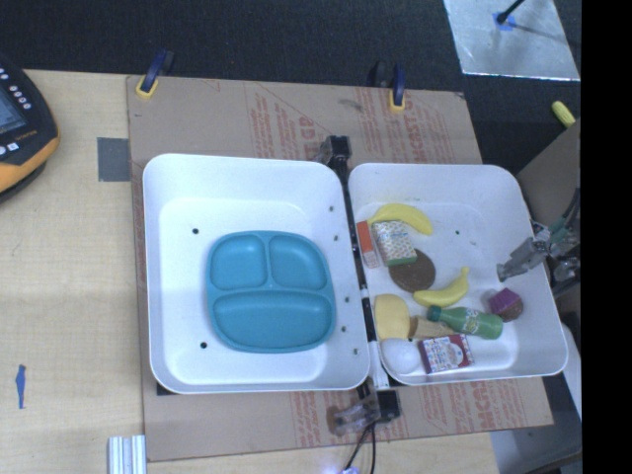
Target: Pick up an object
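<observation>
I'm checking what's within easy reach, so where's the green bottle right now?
The green bottle lies on its side in the right bin, toward its front edge, just below the lower banana, with the purple item to its upper right.

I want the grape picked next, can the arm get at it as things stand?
Probably yes. The grape lies near the bin's right side, just below the end effector, with nothing on top of it; the green bottle lies beside it.
</observation>
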`<state>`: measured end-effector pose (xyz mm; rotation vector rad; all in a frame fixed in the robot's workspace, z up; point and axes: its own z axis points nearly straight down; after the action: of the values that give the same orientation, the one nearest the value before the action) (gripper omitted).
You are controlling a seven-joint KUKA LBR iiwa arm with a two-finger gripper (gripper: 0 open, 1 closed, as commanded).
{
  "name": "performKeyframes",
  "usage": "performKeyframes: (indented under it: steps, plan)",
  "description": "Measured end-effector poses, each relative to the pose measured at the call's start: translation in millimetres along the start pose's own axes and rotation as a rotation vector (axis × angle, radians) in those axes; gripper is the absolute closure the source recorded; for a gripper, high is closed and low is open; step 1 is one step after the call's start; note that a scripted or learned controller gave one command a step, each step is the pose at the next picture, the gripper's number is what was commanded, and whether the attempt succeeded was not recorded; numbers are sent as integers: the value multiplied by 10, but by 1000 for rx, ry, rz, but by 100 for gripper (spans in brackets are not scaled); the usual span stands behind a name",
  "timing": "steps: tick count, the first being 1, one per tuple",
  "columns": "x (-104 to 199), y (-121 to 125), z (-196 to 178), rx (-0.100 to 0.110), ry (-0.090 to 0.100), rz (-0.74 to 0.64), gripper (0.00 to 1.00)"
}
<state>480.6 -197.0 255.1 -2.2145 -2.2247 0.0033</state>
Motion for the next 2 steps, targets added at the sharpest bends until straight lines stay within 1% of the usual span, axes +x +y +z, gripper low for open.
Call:
performKeyframes:
  steps: [1, 2]
  plan:
    - [536, 504, 1595, 9, 5, -7, 0]
    - [997, 836, 1609, -7, -1, -6, 0]
